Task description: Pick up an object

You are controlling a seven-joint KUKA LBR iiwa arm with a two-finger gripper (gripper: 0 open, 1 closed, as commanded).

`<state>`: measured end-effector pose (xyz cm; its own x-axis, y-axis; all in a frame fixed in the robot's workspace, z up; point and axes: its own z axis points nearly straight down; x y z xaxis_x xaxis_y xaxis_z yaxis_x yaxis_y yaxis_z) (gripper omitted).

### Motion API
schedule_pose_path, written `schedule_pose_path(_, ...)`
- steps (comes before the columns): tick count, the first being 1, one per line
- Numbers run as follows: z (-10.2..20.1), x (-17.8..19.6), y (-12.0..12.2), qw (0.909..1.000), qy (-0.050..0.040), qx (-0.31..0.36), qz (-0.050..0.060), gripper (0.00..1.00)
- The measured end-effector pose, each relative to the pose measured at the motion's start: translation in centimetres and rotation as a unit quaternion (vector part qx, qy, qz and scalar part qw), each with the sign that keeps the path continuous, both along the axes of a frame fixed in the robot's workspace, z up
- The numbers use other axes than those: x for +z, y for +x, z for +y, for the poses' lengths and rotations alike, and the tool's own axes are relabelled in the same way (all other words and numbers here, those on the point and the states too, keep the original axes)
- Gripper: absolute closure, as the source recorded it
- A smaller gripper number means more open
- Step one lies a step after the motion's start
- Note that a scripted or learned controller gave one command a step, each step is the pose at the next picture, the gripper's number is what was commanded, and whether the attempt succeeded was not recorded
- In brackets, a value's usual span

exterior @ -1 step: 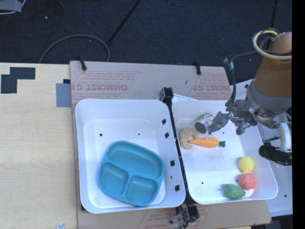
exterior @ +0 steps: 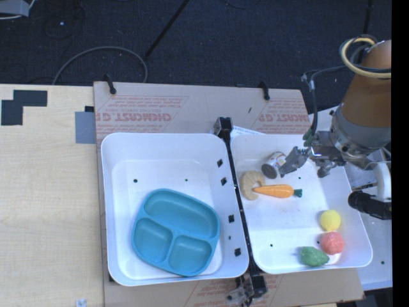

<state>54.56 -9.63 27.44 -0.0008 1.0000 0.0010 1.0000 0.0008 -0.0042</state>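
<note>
Camera view, fixed above the bench [exterior: 45, 190], looking down at a slant.

Left bin [exterior: 121, 152]: white, shallow. Holds one blue divided plate [exterior: 176, 231] with three compartments, lying flat toward the near side of the bin.

Right bin [exterior: 358, 248]: white, shallow, set just beside the left bin with a black divider strip between the two. Contents:
- orange carrot [exterior: 273, 191] with a green stub at its right end, lying roughly level, near the middle of the bin;
- pale tan round piece [exterior: 250, 183], touching the carrot's left end and partly behind it;
- yellow ball [exterior: 330, 220], toward the right wall;
- red-pink round item [exterior: 331, 242], just below the yellow ball;
- green item [exterior: 314, 256], beside the red-pink one, at the near right corner.

Arm [exterior: 367, 98]: grey with an orange band, entering from the right, over the far right part of the right bin.

Pincer [exterior: 281, 165]: low over the far part of the right bin, just above and apart from the carrot. Whether its grip is wide or narrow cannot be told; metal parts blur together there.
</note>
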Motion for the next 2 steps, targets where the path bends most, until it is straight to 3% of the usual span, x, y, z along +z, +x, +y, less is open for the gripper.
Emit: schedule_pose_path(2,0.8,-8.8,-0.4,1.0,0.0004,-0.001,0.002,0.0)
